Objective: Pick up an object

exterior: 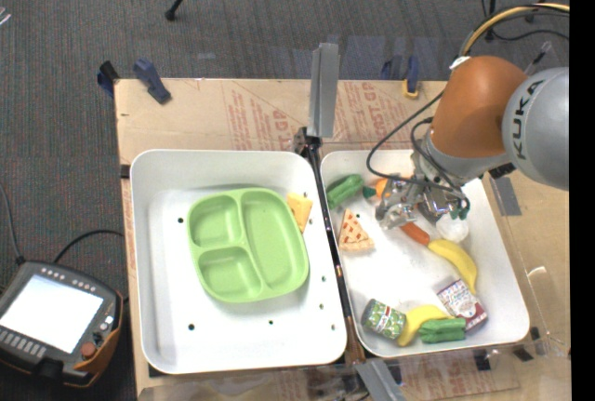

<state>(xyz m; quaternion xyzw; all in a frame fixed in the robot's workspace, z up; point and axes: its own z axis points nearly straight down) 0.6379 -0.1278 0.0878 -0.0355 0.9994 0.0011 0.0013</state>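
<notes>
A grey robot arm's hand (409, 208), its grip state impossible to tell, hangs low in the right white bin (507, 283) among toy foods, near a pizza slice (354, 233) and banana (457, 260).

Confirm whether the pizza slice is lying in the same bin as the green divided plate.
No: the pizza slice lies in the right bin, while the green divided plate sits in the left bin.
</notes>
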